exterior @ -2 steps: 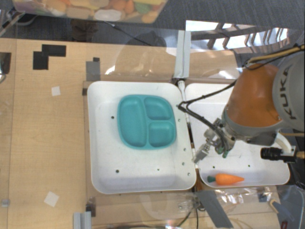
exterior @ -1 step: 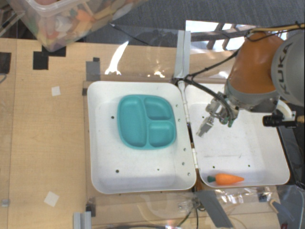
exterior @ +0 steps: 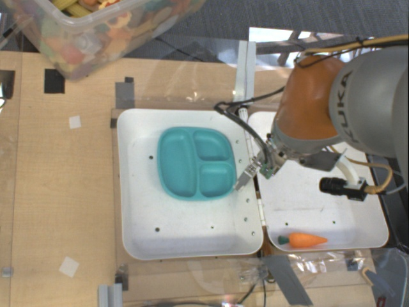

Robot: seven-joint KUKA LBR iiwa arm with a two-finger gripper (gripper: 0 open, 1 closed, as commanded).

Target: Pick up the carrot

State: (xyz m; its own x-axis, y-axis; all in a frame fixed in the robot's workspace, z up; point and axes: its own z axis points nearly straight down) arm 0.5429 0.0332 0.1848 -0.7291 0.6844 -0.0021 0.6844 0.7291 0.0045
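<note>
The carrot (exterior: 307, 240) is small and orange with a green stub at its left end. It lies flat in the right bin (exterior: 358, 235), close to the front wall. My gripper (exterior: 255, 169) hangs over the seam between the two bins, well above and to the left of the carrot. The grey arm with its orange band (exterior: 311, 101) covers most of the gripper from above. No object shows at the gripper.
A teal divided plate (exterior: 195, 163) lies in the left bin (exterior: 185, 235). A clear tub of toy food (exterior: 102, 11) stands at the back left. A black plug and cable (exterior: 342, 187) hang over the right bin.
</note>
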